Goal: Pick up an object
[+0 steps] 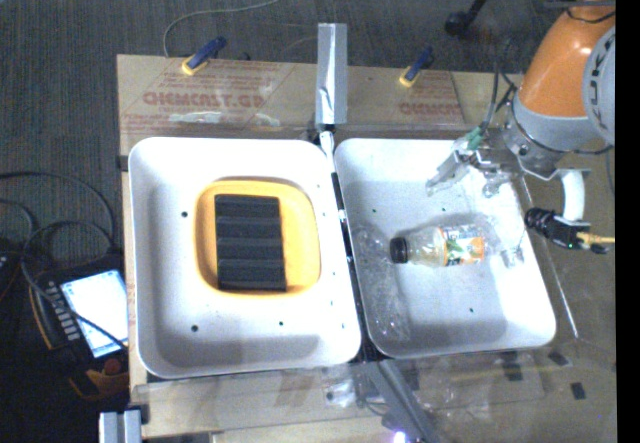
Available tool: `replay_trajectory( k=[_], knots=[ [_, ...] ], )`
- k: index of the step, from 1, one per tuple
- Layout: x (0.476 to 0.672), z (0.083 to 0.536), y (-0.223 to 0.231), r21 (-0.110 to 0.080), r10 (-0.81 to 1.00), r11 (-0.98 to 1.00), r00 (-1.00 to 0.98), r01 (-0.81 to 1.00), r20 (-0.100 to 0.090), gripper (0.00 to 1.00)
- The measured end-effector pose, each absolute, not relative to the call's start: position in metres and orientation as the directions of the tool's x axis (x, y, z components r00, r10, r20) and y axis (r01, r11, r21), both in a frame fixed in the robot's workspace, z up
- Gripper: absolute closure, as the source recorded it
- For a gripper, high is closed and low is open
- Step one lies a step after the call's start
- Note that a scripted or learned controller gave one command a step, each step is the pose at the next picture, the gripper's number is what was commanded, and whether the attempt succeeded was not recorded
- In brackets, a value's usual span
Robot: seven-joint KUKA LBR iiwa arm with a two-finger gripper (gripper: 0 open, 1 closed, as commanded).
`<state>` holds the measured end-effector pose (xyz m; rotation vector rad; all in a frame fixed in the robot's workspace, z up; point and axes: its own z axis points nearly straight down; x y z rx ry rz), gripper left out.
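Camera view: the gripper (462, 167) hangs over the right bin's (530, 331) far corner, spread wide with nothing between its fingers. The bottle (440, 247) lies on its side nearby, apart, free for a downward reach.

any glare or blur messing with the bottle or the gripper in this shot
Camera view: the clear bottle shows soft highlights and its outline fades into the white right bin; the gripper looks soft and smeared; the left bin is evenly lit.
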<state>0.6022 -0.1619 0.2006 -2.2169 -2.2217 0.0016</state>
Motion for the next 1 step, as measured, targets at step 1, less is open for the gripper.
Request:
replay_trajectory(
  k=[1],
  knots=[
    [0.5975,0.095,-0.1843,0.002,0.995,0.103,-0.103,0.995,0.0,0.0]
  ],
)
